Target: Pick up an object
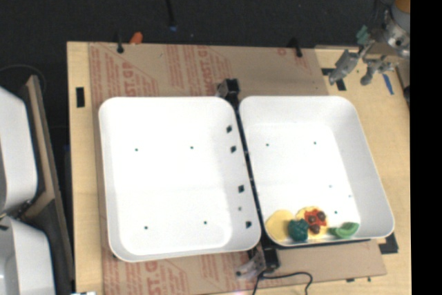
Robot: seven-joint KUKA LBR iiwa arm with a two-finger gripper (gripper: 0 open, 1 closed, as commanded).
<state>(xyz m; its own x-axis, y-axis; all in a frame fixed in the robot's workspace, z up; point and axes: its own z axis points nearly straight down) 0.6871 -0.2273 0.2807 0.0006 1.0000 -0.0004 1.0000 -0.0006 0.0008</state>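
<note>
Several small objects lie bunched in the near corner of the right bin: a pale yellow flat piece, a teal lump, a red and orange toy and a green piece. My gripper hangs at the upper right, beyond the right bin's far right corner and over the bench. It is far from the objects. Its fingers stand apart, open, with nothing between them.
The left bin sits beside the right one, joined by a black clamp strip. Both rest on a brown cardboard sheet on the bench. White containers stand at the far left edge.
</note>
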